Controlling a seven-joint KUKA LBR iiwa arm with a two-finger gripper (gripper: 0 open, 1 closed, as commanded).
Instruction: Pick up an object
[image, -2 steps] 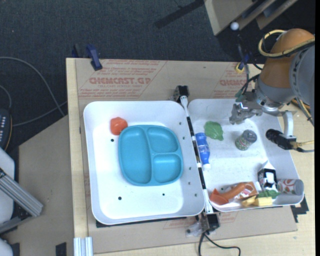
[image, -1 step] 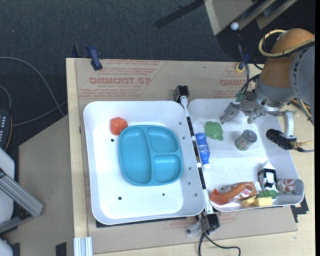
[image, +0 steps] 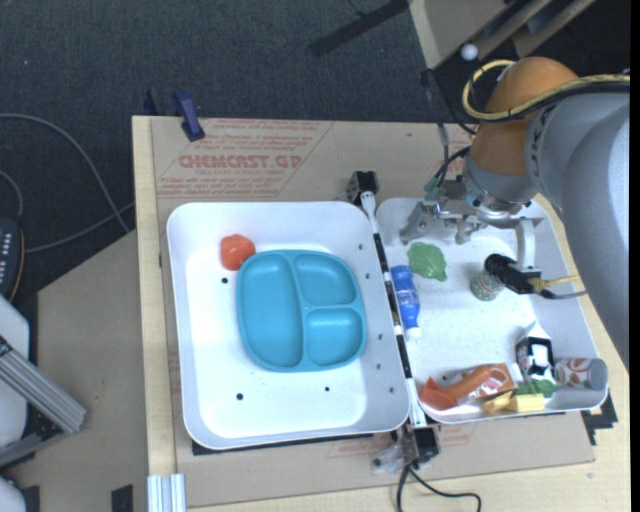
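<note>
green leaf toy (image: 428, 260) lies just below the claw (image: 436, 232), which stands spread wide, gripping nothing at all.

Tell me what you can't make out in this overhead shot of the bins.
- Right bin: its far right corner, camera view, covered by the arm.
- Pile in its near right corner: items overlap, too small to name.
- Blue tube: print too small to read.

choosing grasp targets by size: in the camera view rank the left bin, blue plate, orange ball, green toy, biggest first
1. left bin
2. blue plate
3. orange ball and green toy: look alike, unranked
</note>
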